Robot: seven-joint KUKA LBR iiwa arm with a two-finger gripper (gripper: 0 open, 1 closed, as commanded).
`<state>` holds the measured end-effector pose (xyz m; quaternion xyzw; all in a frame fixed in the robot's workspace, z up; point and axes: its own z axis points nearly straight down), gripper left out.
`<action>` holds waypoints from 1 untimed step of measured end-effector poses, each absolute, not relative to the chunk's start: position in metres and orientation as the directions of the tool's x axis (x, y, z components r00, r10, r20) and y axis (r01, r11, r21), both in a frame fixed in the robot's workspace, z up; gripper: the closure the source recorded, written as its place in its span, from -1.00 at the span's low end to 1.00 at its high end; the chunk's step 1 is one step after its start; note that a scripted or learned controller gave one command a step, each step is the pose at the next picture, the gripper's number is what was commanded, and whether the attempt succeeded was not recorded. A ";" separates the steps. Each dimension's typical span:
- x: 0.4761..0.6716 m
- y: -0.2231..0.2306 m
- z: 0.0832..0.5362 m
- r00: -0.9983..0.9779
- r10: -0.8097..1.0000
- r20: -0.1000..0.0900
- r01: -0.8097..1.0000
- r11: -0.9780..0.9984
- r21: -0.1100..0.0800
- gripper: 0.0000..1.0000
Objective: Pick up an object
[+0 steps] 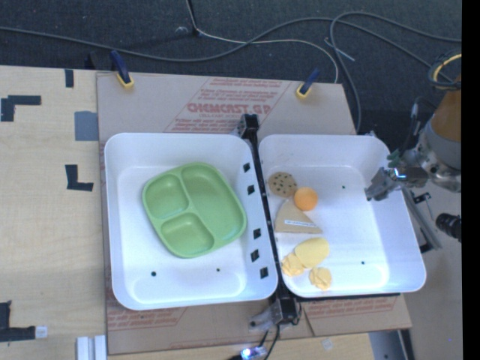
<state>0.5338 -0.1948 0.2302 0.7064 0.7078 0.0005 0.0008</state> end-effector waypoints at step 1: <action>0.537 -0.144 0.239 -0.005 1.000 0.001 1.000 0.005 0.000 1.00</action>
